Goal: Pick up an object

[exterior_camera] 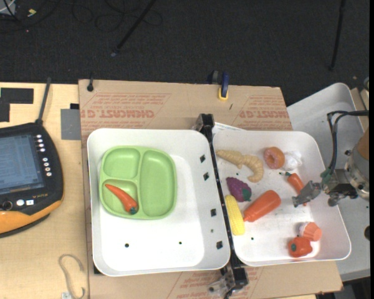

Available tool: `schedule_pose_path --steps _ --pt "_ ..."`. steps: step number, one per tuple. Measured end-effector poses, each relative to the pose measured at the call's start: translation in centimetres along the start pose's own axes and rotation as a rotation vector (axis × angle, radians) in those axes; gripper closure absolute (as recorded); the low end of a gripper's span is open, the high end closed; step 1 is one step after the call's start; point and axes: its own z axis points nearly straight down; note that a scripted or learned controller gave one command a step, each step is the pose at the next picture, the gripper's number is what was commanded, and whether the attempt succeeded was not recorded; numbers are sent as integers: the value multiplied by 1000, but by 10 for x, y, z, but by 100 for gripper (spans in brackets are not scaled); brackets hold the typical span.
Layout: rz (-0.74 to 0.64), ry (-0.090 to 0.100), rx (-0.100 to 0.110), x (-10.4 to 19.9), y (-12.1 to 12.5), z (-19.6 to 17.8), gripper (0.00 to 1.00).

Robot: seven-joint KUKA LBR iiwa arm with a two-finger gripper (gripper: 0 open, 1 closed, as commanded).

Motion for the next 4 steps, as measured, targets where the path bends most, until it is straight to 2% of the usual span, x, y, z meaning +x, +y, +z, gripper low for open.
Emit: schedule_pose_path --steps 1,3,4 --pt "-2 -2 -12 0 2 -7 0" --pt "-5 -1 -11 7 2 108 0" --pt "1 -1 -10 5 1 97 100"
